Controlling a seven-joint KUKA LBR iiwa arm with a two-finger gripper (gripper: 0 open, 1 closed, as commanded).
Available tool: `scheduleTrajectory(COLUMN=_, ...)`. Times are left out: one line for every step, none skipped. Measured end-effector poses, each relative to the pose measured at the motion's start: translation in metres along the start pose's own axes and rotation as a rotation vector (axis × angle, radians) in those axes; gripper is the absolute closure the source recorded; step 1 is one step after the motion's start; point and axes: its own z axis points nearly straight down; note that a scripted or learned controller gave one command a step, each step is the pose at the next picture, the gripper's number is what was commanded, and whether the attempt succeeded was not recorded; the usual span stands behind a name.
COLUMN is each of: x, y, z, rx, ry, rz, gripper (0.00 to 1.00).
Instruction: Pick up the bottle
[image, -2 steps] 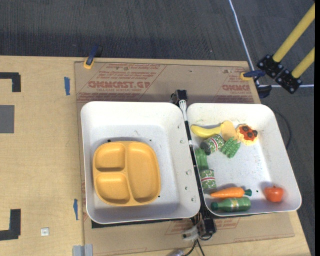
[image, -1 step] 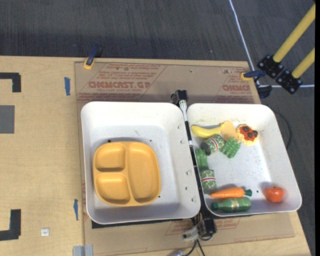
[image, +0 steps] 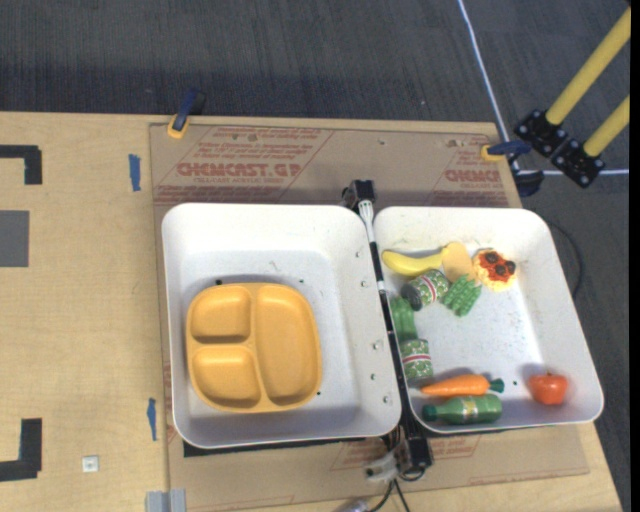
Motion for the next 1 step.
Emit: scheduleTrajectory(x=-0.0011, y=0.0008, z=-0.0112, rx=-0.003, ry=-0.006, rz=0.000, gripper=1.00)
